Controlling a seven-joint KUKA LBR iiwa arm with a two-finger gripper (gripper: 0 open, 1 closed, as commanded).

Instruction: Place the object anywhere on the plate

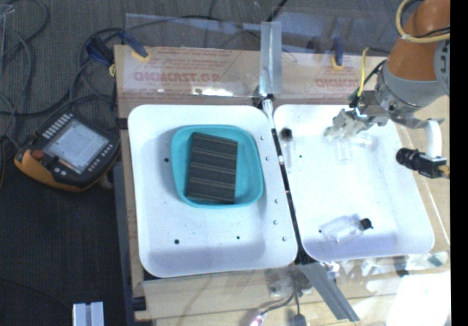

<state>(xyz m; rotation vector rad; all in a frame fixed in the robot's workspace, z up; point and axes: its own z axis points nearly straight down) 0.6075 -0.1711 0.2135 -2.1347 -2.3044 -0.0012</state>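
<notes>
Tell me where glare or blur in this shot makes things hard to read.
Camera view: the right bin is bright and washed out, so the clear bottle near its front edge nearly blends into the white; the gripper looks pale and soft against that glow; the dark ridged block on the teal plate in the left bin stands out crisp, with a soft shadow at the plate's edge.

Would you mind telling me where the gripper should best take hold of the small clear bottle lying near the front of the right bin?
Probably across the body of the small clear bottle, coming straight down from above. It lies on its side on the floor of the right bin, black cap toward the right. The clear body is the longer part, and its two long sides look free, so fingers could close across its width.
</notes>
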